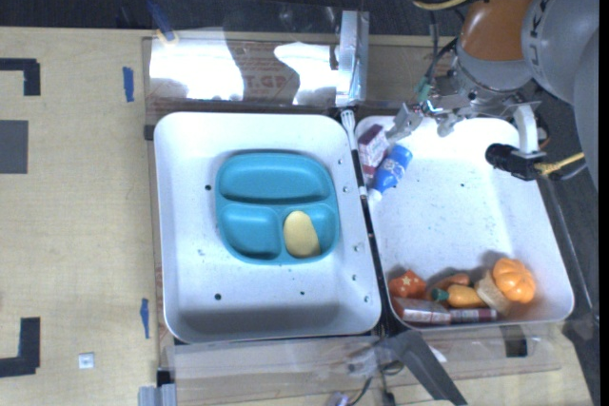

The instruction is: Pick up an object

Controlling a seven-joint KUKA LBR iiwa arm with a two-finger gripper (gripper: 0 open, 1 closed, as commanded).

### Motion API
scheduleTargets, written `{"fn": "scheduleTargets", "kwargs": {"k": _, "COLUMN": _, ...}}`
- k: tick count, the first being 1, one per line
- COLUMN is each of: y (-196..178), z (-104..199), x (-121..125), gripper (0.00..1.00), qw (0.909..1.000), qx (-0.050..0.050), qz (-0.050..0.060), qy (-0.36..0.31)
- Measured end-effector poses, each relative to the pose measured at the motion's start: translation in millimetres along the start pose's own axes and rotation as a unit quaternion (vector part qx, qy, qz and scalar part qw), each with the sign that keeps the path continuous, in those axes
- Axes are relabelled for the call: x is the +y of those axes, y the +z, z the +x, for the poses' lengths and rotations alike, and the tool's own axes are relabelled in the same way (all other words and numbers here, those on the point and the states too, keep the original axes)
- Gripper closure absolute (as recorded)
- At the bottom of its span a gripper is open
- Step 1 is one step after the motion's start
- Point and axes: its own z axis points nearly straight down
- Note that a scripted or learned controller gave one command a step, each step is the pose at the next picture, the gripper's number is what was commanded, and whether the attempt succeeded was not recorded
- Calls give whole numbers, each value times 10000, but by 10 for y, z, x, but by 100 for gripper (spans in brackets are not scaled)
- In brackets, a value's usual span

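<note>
The arm [533, 5] is cut off by the top and right edges. The gripper [428, 109] is small and cluttered, its state unreadable. Toys heaped in the right bin's [533, 233] near corner overlap, several half hidden. Glare blurs the clear panel [247, 62] at the far side.

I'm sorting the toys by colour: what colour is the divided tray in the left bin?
Teal blue: the moulded plastic divided tray shows best in the camera view, looking down on the left white bin.

Blue bottle [391, 166]: lies tilted at right bin's far-left corner.
Toy foods [463, 288]: heaped along right bin's near edge.
</note>
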Motion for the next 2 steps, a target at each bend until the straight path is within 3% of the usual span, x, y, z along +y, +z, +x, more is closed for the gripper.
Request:
{"fn": "scheduleTargets", "kwargs": {"k": 1, "y": 976, "z": -334, "x": -31, "gripper": 0, "qw": 9978, "qx": 2, "qz": -16, "qy": -666}}
{"fn": "scheduleTargets", "kwargs": {"k": 2, "y": 982, "z": -370, "x": -602, "gripper": 0, "qw": 9968, "qx": 0, "qz": -2, "qy": -800}}
